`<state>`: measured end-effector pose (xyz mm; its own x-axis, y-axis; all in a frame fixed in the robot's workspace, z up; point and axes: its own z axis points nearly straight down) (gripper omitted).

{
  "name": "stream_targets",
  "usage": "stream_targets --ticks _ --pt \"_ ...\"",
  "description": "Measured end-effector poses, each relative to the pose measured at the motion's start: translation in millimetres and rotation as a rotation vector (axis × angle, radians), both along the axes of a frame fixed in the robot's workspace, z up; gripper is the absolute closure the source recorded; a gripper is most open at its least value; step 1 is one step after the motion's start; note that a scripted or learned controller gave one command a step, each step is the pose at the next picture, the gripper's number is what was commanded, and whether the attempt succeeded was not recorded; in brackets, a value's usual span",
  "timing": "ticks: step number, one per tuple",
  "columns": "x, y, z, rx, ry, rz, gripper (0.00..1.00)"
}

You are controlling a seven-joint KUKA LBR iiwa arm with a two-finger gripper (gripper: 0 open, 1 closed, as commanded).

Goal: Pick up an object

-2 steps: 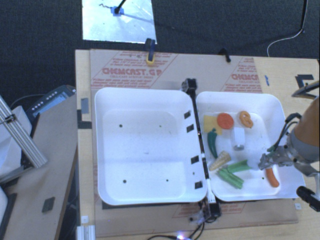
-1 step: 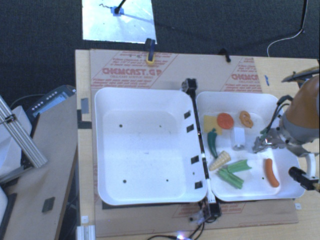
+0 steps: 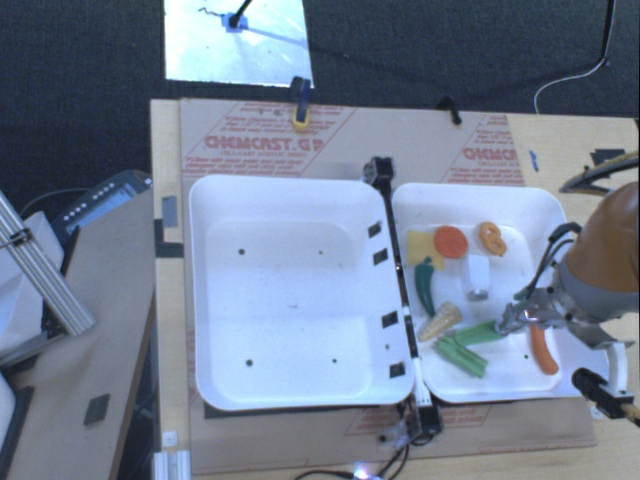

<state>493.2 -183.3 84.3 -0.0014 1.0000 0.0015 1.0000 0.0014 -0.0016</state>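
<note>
Over the right bin, the end effector hangs low beside the orange carrot and green pieces; I cannot tell its state. Judging by this, the approach is underway; next, settle onto one object and close.

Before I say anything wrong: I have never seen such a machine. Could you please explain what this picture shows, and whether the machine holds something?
One camera above a bench looks down at a slant. Two shallow white bins sit side by side: the left bin and the right bin. The grey and orange shape at the right is a robot arm, reaching in. Its gripper, the two-finger hand, is low in the right bin among small toy foods: an orange carrot, green vegetables, a red tomato, a yellow corn piece. I cannot tell whether it holds anything.
</note>
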Motion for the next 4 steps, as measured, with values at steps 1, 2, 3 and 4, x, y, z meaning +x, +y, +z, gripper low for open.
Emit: stream_targets --ticks 1,2,3,4 --pt "18.6 -23.9 0.5 -0.003 -0.005 -0.001 1.00" --pt "-7.3 -23.2 0.1 -0.001 -0.001 -0.001 1.00" --pt "33.8 -22.7 0.8 -0.003 -0.007 0.004 1.00" --pt "-7.7 -18.2 0.2 -0.001 -0.001 0.000 1.00"
